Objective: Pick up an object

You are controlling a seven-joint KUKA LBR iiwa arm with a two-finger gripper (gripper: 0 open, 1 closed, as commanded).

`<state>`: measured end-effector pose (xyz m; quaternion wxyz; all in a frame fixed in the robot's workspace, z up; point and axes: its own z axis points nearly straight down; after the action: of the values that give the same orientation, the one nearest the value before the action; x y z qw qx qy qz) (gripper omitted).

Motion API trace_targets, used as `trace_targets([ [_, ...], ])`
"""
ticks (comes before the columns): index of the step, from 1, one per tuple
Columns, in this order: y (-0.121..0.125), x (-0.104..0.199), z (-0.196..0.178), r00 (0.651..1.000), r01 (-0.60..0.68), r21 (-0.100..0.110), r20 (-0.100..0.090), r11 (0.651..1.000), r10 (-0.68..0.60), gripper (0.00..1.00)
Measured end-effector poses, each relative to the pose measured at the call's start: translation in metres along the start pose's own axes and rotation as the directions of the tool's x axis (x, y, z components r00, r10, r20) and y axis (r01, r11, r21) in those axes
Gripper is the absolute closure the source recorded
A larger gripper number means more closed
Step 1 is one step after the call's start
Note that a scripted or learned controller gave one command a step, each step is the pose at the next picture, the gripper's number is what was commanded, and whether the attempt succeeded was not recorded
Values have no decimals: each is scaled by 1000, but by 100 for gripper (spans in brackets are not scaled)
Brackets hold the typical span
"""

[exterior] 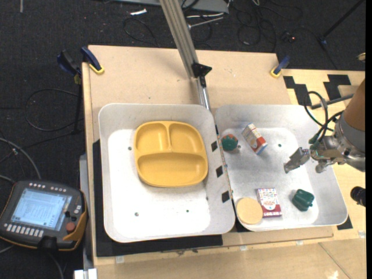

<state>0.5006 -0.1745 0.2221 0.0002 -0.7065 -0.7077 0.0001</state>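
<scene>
The right bin (325, 127) holds several small things. A white and red carton (254, 138) lies near its back, with a small green and red object (230, 142) to its left. At the front lie a tan round disc (250, 211), a red and white box (269, 202) and a dark green object (303, 199). My gripper (307, 164) hangs over the right side of this bin, above and behind the dark green object. It is open, with nothing between its fingers.
The left bin (116, 173) holds a yellow divided plate (171, 154). A slanted metal pole (181, 31) comes down to the gap between the bins at the back. A teach pendant (40, 213) lies off the bench at the lower left.
</scene>
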Motion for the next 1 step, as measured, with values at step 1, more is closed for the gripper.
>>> trace_targets([
  [1, 0, 0, 0, 1000, -1, 0, 0, 1000, 1, 0],
])
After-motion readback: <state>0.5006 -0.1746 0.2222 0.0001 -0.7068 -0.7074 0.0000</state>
